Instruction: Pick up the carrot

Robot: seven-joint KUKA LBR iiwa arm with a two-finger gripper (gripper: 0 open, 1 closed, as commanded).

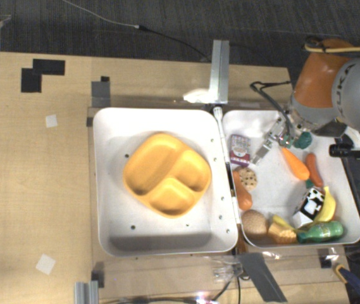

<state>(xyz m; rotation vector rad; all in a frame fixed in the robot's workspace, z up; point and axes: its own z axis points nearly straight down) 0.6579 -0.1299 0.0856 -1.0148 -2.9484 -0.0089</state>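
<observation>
Two white bins sit on the bench (40, 189). We see the carrot (295, 163) near the right bin's (355, 230) far edge, beside our open, empty claw (269, 145).

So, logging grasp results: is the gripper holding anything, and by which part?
Nothing is held. The gripper hovers just left of the carrot's upper end.

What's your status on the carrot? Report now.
Gripper over right bin, upper area, nothing in it. Carrot lying free just right of gripper. Red sausage right beside carrot, may crowd the grasp.
</observation>
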